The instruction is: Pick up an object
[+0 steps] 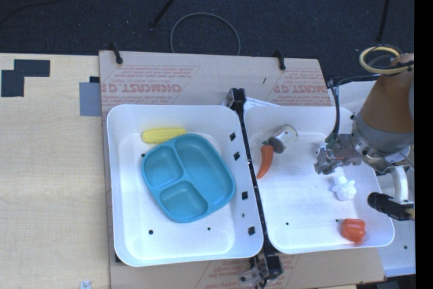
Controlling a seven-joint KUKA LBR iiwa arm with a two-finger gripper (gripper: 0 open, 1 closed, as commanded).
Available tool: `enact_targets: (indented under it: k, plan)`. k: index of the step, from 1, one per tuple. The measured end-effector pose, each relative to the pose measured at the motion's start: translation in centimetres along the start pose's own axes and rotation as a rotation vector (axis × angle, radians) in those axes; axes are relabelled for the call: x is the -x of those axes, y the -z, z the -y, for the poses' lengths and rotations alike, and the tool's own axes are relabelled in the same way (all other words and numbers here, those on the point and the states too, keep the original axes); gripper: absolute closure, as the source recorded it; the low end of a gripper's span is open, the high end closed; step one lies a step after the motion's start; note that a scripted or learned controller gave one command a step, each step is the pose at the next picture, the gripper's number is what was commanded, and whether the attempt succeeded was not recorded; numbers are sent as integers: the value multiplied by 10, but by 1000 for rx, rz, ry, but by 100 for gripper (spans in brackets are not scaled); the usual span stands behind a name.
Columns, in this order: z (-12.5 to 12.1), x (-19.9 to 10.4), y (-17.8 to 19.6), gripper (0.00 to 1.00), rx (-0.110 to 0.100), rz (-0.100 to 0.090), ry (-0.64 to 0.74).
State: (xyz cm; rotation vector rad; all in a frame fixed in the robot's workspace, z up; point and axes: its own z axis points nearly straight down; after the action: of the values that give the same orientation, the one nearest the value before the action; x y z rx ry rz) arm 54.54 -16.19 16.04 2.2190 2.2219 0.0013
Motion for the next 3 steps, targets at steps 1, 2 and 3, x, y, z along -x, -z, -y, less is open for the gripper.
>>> enact_targets:
  k: [1, 2, 3]
  plan:
    - [-9, 2, 47, 100, 0, 0, 0]
    - [-9, 3, 64, 100, -2, 0, -1]
    - [-9, -47, 73, 100, -4, -2, 2]
